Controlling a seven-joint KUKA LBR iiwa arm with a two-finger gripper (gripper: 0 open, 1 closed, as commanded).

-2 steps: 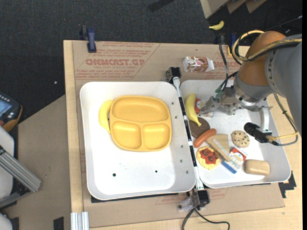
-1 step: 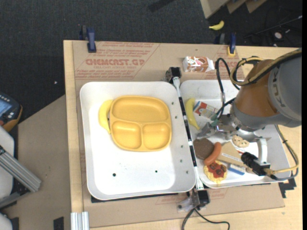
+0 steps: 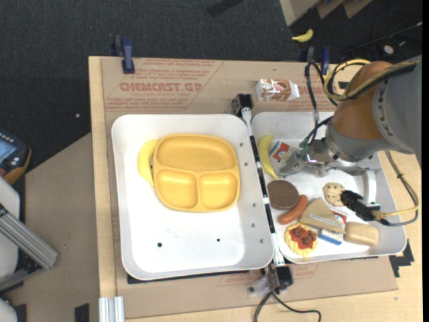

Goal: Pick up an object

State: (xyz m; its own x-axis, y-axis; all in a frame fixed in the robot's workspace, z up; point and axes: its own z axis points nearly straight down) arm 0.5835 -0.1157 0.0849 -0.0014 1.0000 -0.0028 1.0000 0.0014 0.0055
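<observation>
A: Where is the gripper [image 3: 293,167]?
B: Low in the right bin [image 3: 395,243], near its left wall, beside the banana [image 3: 267,154] and just above the brown patty [image 3: 283,193].
A: Is it grasping something?
B: I cannot tell; nothing is seen between its fingers.
A: And the left bin [image 3: 194,260]?
B: It has a yellow tray [image 3: 196,172].

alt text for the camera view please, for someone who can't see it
A grey robot arm with an orange band reaches from the right over the right white bin, its gripper low among toy foods: a banana, brown patty, hot dog, small pizza. The left white bin holds a yellow divided tray.
</observation>
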